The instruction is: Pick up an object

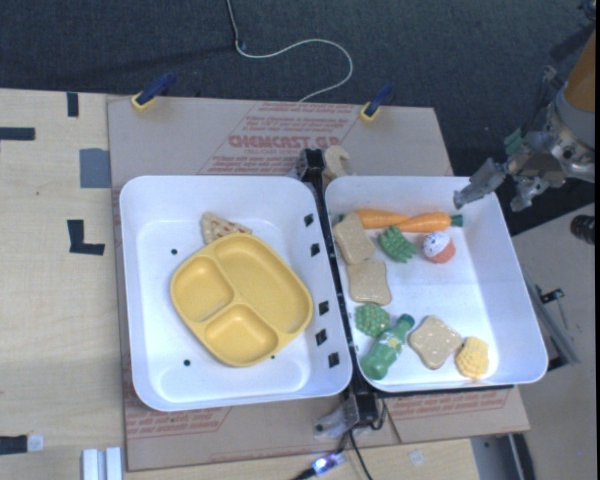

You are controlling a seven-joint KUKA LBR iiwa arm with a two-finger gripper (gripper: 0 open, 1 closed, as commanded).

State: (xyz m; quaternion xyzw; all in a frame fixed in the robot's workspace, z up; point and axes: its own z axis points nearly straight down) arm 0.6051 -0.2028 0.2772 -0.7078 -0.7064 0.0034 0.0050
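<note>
While the grey two-finger gripper (pixel 492 190) hangs over the upper right corner of the right-hand shallow white bin (pixel 500 278), its fingers (pixel 472 192) stand apart with nothing between them. Nearest to them, just to the left and slightly lower, lies the long orange toy carrot (pixel 400 220), stretched across the top of that bin. Below the carrot's right end sits a small round white-and-red toy (pixel 438 248), with a leafy green piece (pixel 396 243) beside it. Two tan bread-like slices (pixel 360 258) lie along the bin's left wall; a green broccoli-like piece (pixel 372 319), a green bottle-shaped toy (pixel 383 350), a further tan slice (pixel 435 341) and a yellow corn piece (pixel 472 357) crowd the lower part. The left-hand white bin (pixel 150 268) carries a yellow three-compartment plastic tray (pixel 240 298), which partly covers a tan waffle-patterned piece (pixel 220 228).
</note>
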